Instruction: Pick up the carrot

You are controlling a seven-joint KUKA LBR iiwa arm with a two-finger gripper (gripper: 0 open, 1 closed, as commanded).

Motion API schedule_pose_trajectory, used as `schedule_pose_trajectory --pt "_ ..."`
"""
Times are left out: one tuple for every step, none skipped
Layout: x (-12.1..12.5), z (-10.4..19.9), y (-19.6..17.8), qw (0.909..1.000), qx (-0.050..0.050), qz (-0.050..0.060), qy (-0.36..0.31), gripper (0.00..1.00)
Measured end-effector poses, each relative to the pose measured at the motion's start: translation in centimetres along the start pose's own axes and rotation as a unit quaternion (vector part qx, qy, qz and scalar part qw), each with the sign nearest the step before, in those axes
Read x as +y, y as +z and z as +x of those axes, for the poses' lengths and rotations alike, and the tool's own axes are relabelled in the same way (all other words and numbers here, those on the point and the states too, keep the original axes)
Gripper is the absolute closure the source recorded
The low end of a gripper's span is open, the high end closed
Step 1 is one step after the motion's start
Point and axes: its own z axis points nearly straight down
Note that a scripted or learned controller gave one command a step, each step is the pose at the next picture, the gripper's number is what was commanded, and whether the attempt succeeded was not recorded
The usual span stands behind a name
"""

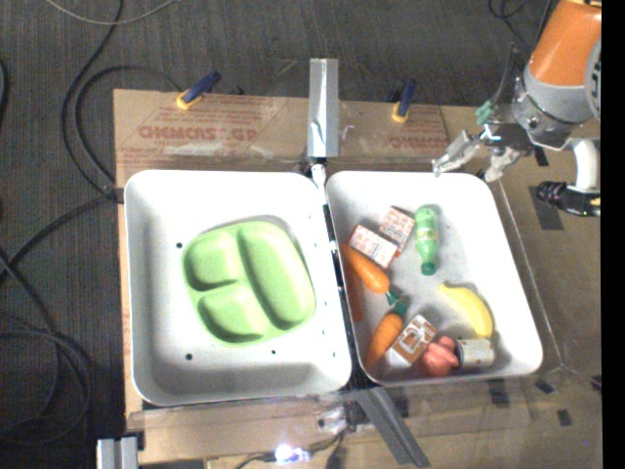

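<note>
The gripper (473, 160) hangs spread and empty above the right bin (515, 262), at its one o'clock corner. The carrot (366, 271) lies untouched near the bin's nine o'clock wall; reaching and grasping both remain.

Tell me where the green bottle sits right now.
The green bottle lies in the right bin, toward its far side, just right of the small red-and-white cartons and above the banana.
</note>
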Motion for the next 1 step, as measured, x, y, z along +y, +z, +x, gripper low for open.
schedule_pose_trajectory --pt "-5.66 0.89 0.08 0.9995 0.000 0.000 0.031 0.00"
